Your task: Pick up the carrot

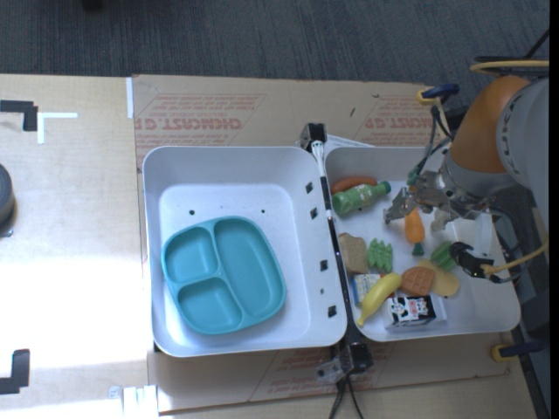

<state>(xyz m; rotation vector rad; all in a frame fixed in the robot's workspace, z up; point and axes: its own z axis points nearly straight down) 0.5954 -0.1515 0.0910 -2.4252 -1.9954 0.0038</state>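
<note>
Two white bins side by side on the bench, seen from the overhead camera. Holds just a teal divided plate (223, 273) on the left bin (150, 234) side. Gets crowded in the right bin (493, 317): green bottle (360, 196) lying on its side with a reddish-orange piece (352, 182) just behind it, bread slice (354, 251), leafy green piece (380, 256), banana (377, 293), waffle (419, 279), small milk carton (410, 310).

Reaches in from the right with the arm, orange band (485, 133) above the wrist. Hangs the gripper (422, 216) over the upper middle of the right bin, jaws spread wide and not clamped. Straddles the carrot (414, 227), a short orange piece pointing downward in the frame, sitting nearer the left finger, apart from the bottle and above the waffle. Looks like a deliberate line-up: open gap wider than the carrot, leaving margin for a close. Counts as not yet grasped, by this reading. Risks nudging the carrot sideways, given the off-centre position.
</note>
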